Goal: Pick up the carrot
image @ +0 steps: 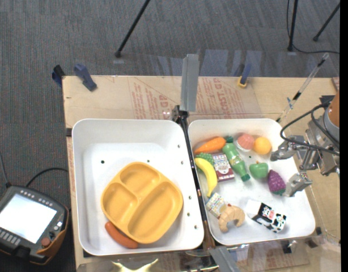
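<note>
On the counter's right white bin (310, 208), the orange plastic carrot (211, 145) lies slantwise, well left of the open, empty hand (293, 168).

I see the carrot (211, 145) hemmed in — bin wall (188, 130) behind, banana (206, 173) and green bottle (236, 162) close beside — with open room only from above.

Bench (134, 98) — two white bins (89, 152).
</note>
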Robot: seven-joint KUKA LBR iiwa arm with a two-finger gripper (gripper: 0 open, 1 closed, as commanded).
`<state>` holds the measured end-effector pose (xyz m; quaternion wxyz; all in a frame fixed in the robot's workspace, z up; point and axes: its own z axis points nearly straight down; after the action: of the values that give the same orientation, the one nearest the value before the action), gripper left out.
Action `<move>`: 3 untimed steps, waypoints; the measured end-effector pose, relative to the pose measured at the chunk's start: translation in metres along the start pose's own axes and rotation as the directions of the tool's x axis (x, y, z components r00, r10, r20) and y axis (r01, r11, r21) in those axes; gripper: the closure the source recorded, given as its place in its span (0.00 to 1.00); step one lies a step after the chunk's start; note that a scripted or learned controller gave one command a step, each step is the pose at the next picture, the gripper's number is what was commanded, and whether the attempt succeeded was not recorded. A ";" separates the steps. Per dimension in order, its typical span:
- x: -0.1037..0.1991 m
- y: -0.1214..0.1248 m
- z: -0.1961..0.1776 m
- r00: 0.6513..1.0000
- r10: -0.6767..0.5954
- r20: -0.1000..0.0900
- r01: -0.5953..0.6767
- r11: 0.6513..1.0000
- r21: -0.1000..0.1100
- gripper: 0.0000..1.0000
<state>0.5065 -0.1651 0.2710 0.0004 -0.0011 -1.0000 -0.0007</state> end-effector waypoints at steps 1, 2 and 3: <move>-0.066 -0.001 0.024 1.000 -0.003 -0.002 0.003 1.000 -0.001 0.00; -0.139 0.054 0.164 1.000 -0.004 0.021 0.004 1.000 0.004 0.00; -0.077 0.087 0.152 0.975 0.221 0.001 -0.221 0.975 0.000 0.00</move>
<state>0.5834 -0.0782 0.1190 0.0001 -0.1124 -0.9937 -0.0005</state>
